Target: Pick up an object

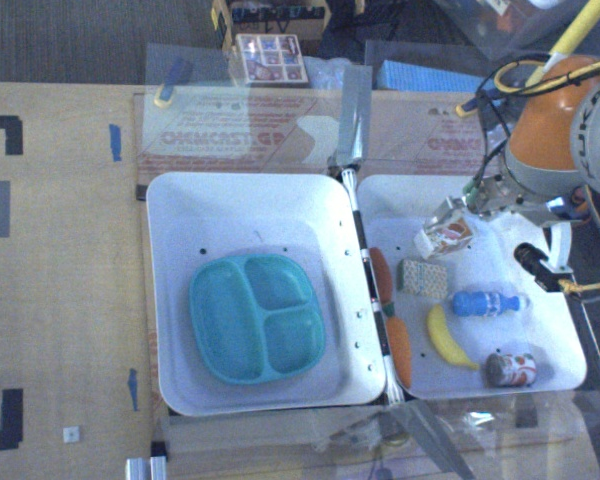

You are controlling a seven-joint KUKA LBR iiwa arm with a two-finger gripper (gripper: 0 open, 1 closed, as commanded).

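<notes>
My gripper (467,206) hangs over the back of the right bin (570,368), under the orange-banded wrist. Its tip meets the upper right end of a crumpled white and red snack bag (444,235); whether the bag is gripped is unclear. In front of the bag lie a speckled sponge (425,278), a blue bottle (487,303) on its side, a yellow banana (445,338) and a small can (510,369). A brown sausage (380,273) and an orange carrot (399,351) lie along this bin's left wall.
The left bin (180,208) holds a teal divided plate (258,318). A metal divider (352,128) runs between the bins at the back. Cardboard boxes (270,13) and blue foam (420,76) sit behind the bench. Cables (540,68) loop above the arm.
</notes>
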